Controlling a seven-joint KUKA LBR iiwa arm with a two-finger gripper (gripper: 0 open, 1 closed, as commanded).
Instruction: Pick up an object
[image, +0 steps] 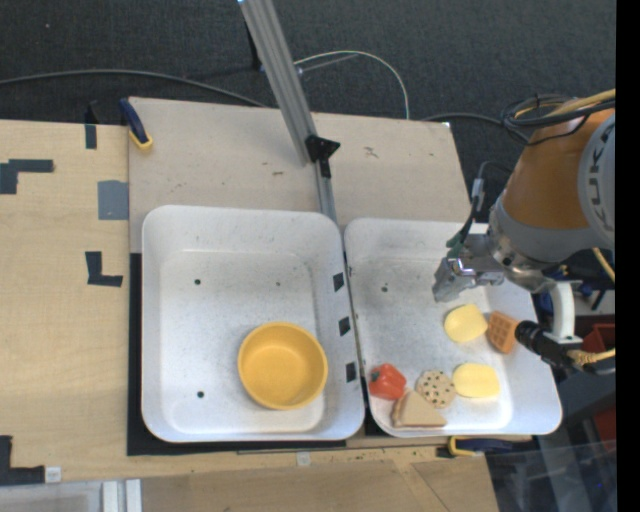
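My gripper (449, 282) hangs over the right bin (400, 250), just up and left of a pale yellow round piece (465, 324). Nothing shows in its grasp. An orange waffle-like piece (501, 332) lies right of that yellow piece. Along the bin's front lie a second yellow piece (476, 381), a speckled cookie (434, 387), a tan bread slice (416, 412) and a small red piece (388, 381). The arm's grey and orange wrist (550, 200) covers the bin's far right corner.
The left bin (200, 250) holds a yellow bowl (282, 365) near its front right. A grey metal pole (290, 85) slants in from the top and ends above the divide between the bins. Cables run over the dark floor behind the bench.
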